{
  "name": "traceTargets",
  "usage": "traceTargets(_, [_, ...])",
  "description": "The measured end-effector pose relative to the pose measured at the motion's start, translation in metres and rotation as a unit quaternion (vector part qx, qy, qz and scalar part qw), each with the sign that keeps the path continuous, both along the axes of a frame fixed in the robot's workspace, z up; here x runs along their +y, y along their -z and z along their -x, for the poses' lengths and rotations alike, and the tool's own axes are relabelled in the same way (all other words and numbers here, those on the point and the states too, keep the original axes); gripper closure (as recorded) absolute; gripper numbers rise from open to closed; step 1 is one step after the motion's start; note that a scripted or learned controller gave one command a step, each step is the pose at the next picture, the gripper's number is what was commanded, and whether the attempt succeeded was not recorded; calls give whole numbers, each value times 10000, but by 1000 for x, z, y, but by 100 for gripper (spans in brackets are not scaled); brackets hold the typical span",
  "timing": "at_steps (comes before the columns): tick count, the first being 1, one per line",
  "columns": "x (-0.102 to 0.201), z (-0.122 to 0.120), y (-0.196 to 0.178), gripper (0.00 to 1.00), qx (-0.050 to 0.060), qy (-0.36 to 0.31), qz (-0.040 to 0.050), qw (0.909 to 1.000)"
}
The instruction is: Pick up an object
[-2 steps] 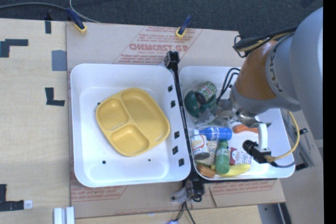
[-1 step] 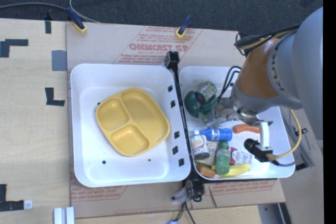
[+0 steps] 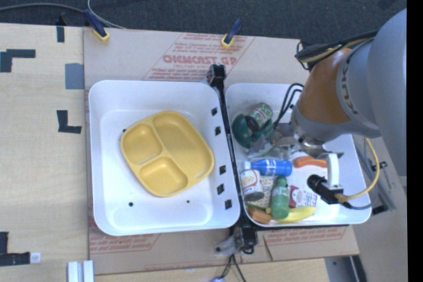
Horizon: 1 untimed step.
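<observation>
Bench: pale wood (image 3: 33,162) with a cardboard sheet (image 3: 192,59) laid over it, dark carpet beyond the far edge, two shallow white bins side by side on the cardboard.
Right bin (image 3: 357,214): holds a heap of small objects, any of which may serve for the pick.
Green round object (image 3: 246,129): lies at the far left of the heap, just beside the claw, on its left.
Can with green label (image 3: 262,113): tilted, just behind the green round object.
Blue and white bottle (image 3: 271,167): lies on its side in the middle of the heap, on the near side of the claw.
Green bottle (image 3: 280,198): points toward the near rim, next to a small printed tin (image 3: 250,183).
Banana (image 3: 296,214): along the near rim.
Orange piece (image 3: 308,161): beside the wrist, to the right of the blue bottle.
Gripper (image 3: 274,135): low over the far half of the heap, between the green round object and the orange piece; whether the claw is open, or has hold of anything, I cannot tell, since the wrist covers it.
Arm (image 3: 330,92): grey with an orange band, reaching in from the right.
Left bin (image 3: 112,208): holds a yellow divided tray (image 3: 166,152), lying at a slant.
Clamps (image 3: 230,35): yellow and blue, on the far edge of the cardboard.
</observation>
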<state>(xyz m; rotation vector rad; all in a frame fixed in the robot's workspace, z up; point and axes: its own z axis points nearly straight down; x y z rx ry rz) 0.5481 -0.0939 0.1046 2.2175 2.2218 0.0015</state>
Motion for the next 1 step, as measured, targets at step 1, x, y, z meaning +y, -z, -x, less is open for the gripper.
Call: traceTargets(1, [1,0,-9,100,4,-4,-11,10000])
